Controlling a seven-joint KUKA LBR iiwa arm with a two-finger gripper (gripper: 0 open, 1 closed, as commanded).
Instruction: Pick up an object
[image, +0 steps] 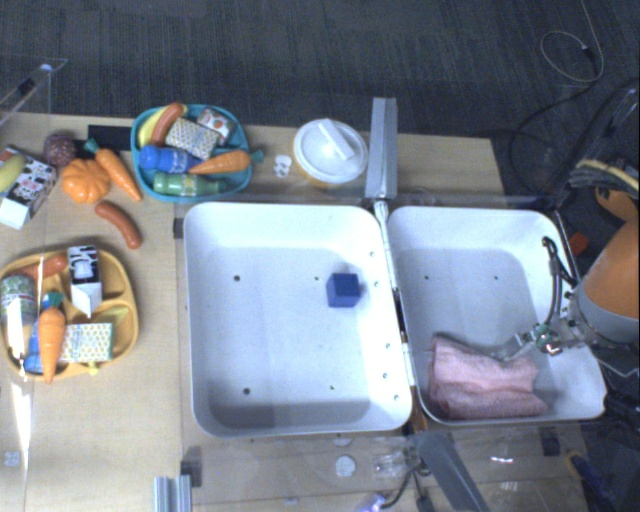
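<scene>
Bench carries two shallow white bins side by side. Left bin (210, 300): one small blue cube (344, 289), sitting on the floor right of the bin's centre, nearer its right wall, well clear of everything else. Right bin (470, 240): a pink folded cloth (483, 378) lies along the front edge, filling the front-left corner area.

Arm (612, 290) enters over the right bin's right wall, orange band visible at the wrist. Gripper (520, 345) is low at the cloth's back right corner, tip touching or just above the fabric; cannot tell which. Finger state cannot be read from this angle. No fabric visibly lifted.

Bench's left edge: yellow tray (120, 300) of toy food, including a carrot and small cartons. Back-left corner: blue bowl (240, 180) of toy vegetables, with a loose toy pumpkin (84, 181), carrot and sausage (119, 224) beside it. White lidded container (331, 150) stands behind the left bin's back right corner.
</scene>
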